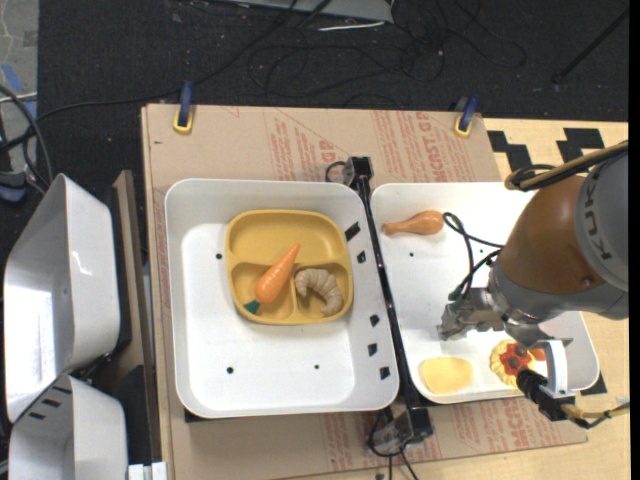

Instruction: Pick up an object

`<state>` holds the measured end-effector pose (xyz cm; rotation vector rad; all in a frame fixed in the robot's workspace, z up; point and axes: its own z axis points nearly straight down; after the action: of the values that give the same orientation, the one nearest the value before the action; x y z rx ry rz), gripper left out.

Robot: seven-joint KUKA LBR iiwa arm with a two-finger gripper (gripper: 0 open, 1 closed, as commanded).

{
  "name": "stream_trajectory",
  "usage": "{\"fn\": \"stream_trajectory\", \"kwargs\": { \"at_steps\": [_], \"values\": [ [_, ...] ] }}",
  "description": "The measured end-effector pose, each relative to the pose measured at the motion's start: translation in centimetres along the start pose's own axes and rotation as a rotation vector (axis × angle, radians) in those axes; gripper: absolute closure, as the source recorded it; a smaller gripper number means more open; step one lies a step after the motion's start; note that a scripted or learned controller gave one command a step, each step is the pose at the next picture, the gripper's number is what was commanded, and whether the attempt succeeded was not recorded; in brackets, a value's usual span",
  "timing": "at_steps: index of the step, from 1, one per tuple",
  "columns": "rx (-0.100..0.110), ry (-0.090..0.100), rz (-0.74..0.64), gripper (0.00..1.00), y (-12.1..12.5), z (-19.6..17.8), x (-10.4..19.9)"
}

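Cardboard bench top (270,148) bears two white bins (200,268), above black floor (100,38).

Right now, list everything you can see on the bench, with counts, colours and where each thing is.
white bins: two, white, side by side on the bench
divided plate: one, yellow, in the left bin
toy carrot: one, orange, on the plate
toy shrimp: one, pale beige, on the plate, right of the carrot
toy drumstick: one, tan-orange, top of the right bin
yellow flat piece: one, yellow, bottom of the right bin
orange-red item: one, beside the gripper, unclear
clamps: two, yellow, top board edge
gripper: one, grey, over the right bin
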<state>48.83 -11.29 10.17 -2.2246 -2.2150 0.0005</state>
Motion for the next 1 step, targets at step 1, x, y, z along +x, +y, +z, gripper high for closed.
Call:
{"fn": "stream_trajectory", "kwargs": {
  "at_steps": [1],
  "values": [
    [-0.008,-0.003,-0.008,1.0,0.9,-5.91,0.39]
  ]
}}
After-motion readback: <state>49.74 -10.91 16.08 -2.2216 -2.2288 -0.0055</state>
